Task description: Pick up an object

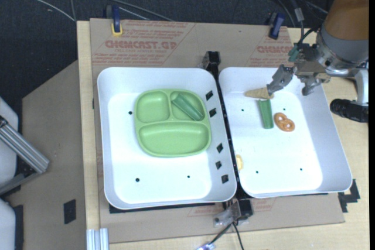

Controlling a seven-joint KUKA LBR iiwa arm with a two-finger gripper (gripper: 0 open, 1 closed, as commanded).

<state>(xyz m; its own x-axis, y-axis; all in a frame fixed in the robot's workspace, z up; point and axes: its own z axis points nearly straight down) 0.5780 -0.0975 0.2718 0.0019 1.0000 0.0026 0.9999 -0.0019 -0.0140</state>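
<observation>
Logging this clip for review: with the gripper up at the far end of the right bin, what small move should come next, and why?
Probably a short descent toward the tan cone-shaped piece. The gripper hangs open just right of it with nothing between its fingers, and the green stick and pretzel lie farther off.

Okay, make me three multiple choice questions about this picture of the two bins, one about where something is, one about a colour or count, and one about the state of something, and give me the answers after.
1. Where does the divided green plate lie?
A. in the left bin
B. in the right bin
C. on the bench outside both bins

2. How many compartments does that plate have?
A. two
B. three
C. five

3. How does the green stick in the right bin lie?
A. standing upright
B. flat on the bin floor
C. propped on the bin wall

Answers: 1 A, the plate sits inside the left bin. 2 B, two small compartments sit above one long one. 3 B, it lies flat beside the pretzel, below the gripper.
</observation>
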